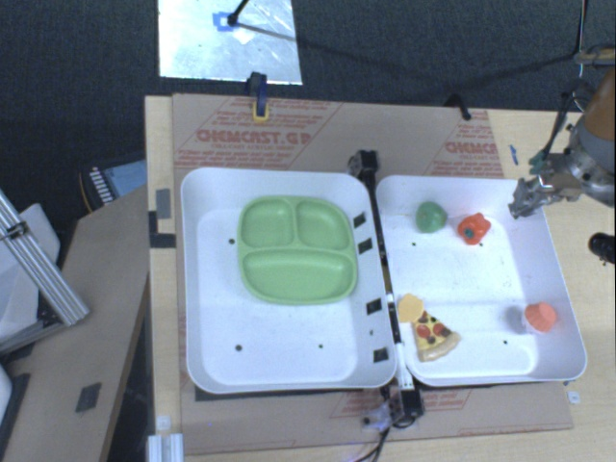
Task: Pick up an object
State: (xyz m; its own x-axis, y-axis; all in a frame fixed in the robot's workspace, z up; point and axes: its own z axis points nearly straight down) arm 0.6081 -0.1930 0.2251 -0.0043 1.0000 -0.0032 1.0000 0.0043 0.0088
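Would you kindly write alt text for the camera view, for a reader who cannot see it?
A grey robot arm's claw hovers at the far right edge of the right bin, which holds a green ball, a red pepper, a pizza slice and an orange piece. The left bin holds a green divided plate.

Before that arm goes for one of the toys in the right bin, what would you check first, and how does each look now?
1. Gripper above the right bin's far edge: ok.
2. Nothing hanging from it: ok.
3. Red toy nearest, apart from green ball: ok.
4. Pizza slice clear of bin wall: not ok, close to it.
5. Orange toy stands alone: ok.
6. Opening width: cannot tell.
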